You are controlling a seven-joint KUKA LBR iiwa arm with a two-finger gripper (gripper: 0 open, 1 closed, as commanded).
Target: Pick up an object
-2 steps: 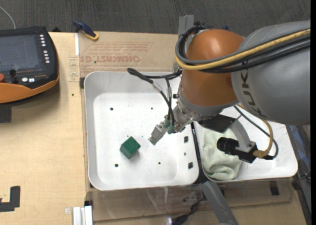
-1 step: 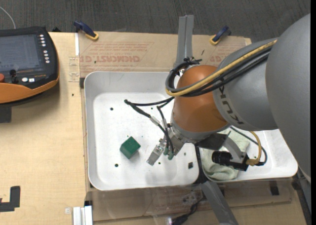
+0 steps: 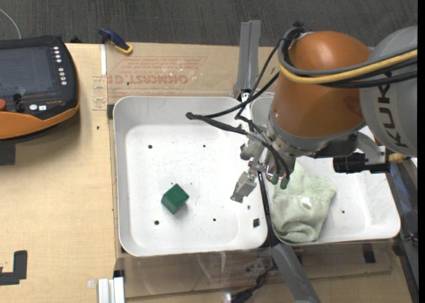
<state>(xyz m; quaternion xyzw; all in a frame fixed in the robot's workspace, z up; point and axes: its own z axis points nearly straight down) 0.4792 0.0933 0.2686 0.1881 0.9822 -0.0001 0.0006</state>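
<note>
Presently catalogued, one table (image 3: 53, 228) of pale wood, bearing two shallow white bins side by side. Left bin (image 3: 133, 112): held a single green cube (image 3: 175, 199), lying loose on the floor toward the near-left part, touching no wall. Right bin (image 3: 378, 225): held a pale green cloth (image 3: 302, 205), crumpled against the divider between the bins. Arm (image 3: 319, 89): grey with an orange band, reached in from the right and stood over the divider. Gripper (image 3: 255, 179): hung low over the right part of the left bin, well apart from the cube and just beside the cloth; whether it was spread or pressed together could not be told, and nothing was seen in it. Also present: a teach pendant (image 3: 33, 89) at the table's left edge and a small blue clamp (image 3: 114, 40) at the far edge.

Risks noted, as judgement: a descent at this spot would likely meet bare bin floor. A descent slightly rightward could strike the divider or snag only a cloth fold, which might slip free on lifting.
</note>
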